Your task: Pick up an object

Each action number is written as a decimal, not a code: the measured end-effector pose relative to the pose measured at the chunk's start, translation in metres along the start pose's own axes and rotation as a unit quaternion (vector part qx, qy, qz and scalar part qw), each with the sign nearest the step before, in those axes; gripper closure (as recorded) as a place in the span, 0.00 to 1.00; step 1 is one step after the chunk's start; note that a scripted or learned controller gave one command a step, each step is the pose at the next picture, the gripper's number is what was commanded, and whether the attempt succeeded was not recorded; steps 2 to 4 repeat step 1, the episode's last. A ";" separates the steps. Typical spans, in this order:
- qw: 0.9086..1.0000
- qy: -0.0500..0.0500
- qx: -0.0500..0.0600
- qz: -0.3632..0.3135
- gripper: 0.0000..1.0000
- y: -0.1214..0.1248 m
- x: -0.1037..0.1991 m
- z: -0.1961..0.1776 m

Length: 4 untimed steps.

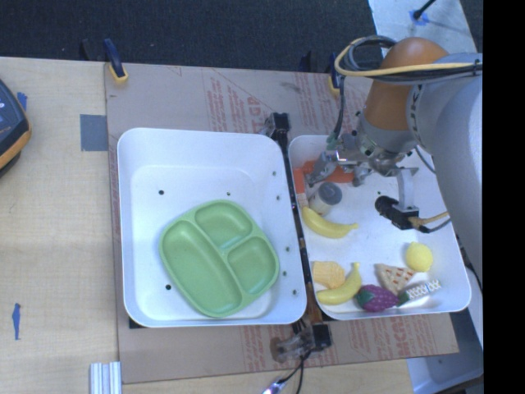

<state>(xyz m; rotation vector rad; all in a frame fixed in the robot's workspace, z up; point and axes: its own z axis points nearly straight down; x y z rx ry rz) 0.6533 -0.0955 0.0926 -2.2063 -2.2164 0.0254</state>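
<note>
Camera view: tool [335,173] over small grey round obj [329,194], grip state unclear.

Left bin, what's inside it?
The left bin holds one green divided plate with three compartments, lying toward the near side. Whatever lies beneath the plate is covered.

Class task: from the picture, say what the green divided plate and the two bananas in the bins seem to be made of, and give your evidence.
Green three-compartment plate: likely moulded plastic, smooth and matte, one even colour with rounded ridges. Upper yellow toy banana and lower yellow toy banana: probably plastic play food; uniform bright yellow, soft sheen, no bruising. Rubber cannot be ruled out.
</note>
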 end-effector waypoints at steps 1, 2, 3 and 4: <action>1.000 0.000 0.000 0.000 0.00 0.000 0.000 0.000; 1.000 0.000 0.000 0.000 0.00 0.000 0.000 0.000; 1.000 0.000 0.000 0.000 0.00 0.000 0.000 0.000; 1.000 0.000 0.000 0.000 0.00 0.000 0.000 0.000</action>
